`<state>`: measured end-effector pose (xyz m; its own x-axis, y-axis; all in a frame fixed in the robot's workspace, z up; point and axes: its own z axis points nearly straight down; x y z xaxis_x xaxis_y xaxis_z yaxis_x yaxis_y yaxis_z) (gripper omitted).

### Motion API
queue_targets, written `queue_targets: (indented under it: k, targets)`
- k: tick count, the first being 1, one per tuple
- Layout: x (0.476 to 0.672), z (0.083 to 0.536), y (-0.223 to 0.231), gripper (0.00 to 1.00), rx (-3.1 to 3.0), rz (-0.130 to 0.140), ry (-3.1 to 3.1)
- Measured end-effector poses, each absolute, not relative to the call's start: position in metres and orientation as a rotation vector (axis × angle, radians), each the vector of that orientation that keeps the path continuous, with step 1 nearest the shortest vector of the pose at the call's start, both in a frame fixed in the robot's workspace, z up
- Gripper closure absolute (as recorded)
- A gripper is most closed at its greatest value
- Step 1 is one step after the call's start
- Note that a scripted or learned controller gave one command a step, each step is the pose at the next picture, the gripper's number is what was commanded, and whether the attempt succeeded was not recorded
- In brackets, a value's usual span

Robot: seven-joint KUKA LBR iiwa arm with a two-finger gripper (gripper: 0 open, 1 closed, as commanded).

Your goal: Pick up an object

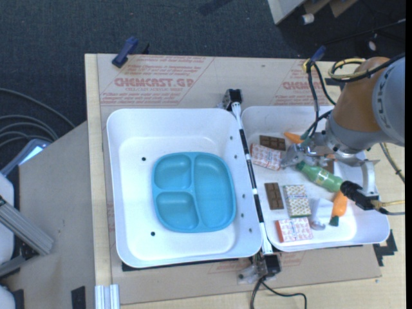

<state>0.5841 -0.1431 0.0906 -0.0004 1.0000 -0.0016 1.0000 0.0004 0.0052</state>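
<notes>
Gripper (301, 152) over right bin, green bottle (323, 176) just beside.

One fixed camera looks down from above the counter (161, 76) at a slant, far enough back to take in both white bins whole, plus dark floor beyond the far edge. The left bin (122, 172) sits near the middle of the view, the right bin (360, 227) toward the right side. The arm (367, 102) enters from the right edge, over the right bin.
</notes>
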Motion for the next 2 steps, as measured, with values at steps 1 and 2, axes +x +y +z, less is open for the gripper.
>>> queue_targets:
  k: [1, 2]
  targets:
    - [0.662, 0.083, -0.148, 0.0, 2.241, -0.021, 2.229]
    - [0.601, 0.085, -0.162, 0.0, 2.223, -0.002, 2.223]
